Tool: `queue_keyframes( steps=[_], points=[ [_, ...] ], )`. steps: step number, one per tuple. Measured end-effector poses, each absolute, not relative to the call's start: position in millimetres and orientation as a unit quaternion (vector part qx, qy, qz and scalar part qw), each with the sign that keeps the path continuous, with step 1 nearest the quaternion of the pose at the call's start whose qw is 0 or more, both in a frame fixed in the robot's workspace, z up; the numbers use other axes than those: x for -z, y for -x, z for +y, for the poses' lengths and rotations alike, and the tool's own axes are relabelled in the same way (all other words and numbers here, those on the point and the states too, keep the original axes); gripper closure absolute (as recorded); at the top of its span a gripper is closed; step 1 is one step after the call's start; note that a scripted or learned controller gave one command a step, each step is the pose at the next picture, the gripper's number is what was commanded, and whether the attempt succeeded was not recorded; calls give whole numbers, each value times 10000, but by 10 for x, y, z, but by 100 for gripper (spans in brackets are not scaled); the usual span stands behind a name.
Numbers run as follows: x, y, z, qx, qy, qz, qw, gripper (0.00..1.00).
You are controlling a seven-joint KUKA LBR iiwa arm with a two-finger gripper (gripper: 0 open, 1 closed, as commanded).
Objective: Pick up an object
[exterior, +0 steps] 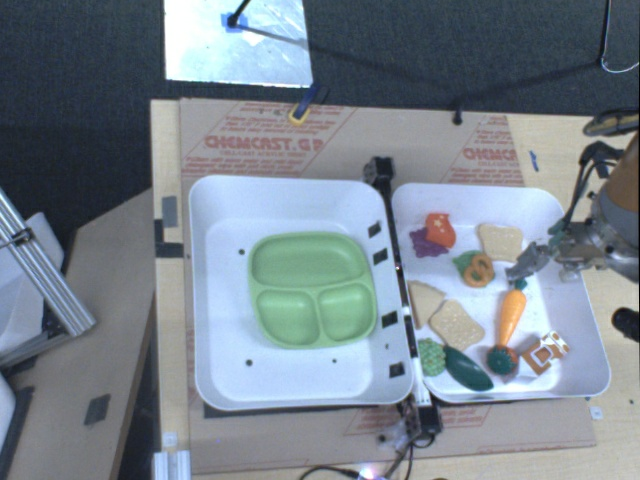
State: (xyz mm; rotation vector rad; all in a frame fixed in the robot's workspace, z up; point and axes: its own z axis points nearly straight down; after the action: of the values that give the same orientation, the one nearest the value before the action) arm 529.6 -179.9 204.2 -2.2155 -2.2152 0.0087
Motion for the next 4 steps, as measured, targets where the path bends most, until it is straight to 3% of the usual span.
queue_keyframes(
  steps=[1,3,4],
  points=[
    [-2101,-5324,-1797,2,7060,-7082,-6,0],
    [-1011,-5340,-1687,-2,7066,-7076,-4,0],
    [-839,-5346,-1684,0,7065,-7077,1,0]
  ],
)
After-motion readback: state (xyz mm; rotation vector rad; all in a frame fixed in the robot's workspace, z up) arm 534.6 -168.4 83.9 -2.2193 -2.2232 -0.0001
